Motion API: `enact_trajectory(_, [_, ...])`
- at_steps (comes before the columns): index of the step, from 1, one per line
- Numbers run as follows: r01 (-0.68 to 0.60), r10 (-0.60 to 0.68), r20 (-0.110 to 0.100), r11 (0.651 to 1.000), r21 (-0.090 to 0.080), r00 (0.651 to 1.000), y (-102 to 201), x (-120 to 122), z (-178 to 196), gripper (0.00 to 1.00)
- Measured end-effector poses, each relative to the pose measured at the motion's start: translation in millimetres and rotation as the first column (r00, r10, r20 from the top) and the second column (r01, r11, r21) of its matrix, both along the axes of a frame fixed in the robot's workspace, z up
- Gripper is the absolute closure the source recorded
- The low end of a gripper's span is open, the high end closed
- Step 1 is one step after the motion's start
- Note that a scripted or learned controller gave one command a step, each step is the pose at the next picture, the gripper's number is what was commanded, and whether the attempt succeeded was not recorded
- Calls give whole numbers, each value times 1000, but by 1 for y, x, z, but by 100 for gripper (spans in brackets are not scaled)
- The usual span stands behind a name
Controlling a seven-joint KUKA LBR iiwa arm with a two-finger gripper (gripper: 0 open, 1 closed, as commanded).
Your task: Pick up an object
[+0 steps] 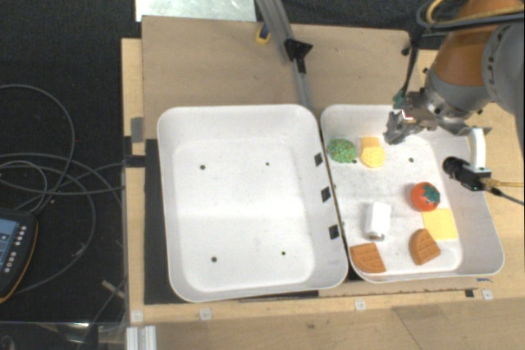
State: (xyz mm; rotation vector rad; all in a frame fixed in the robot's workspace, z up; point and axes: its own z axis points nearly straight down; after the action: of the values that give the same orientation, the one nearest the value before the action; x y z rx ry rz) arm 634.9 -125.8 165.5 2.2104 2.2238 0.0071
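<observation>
The pincer (397,129) is seen poised just beside the yellow corn piece (372,152), toward the back of the right bin (484,258); whether it is wide or narrow cannot be told. The corn piece, judged light, stiff and slightly slippery, is best taken across its short sides. The fingertips are hard to make out.

A grey pole (275,8) slants over the bench (213,61); cables (49,168) lie at left.
</observation>
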Motion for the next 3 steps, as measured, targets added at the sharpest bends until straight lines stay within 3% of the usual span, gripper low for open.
enact_trajectory(1, [1,-1,0,1000,0,1000,0,2,46,100])
enact_trajectory(2, [-4,4,-5,1000,3,1000,52,9,41,100])
enact_trajectory(3, [-5,5,-3,1000,3,1000,106,16,58,100])
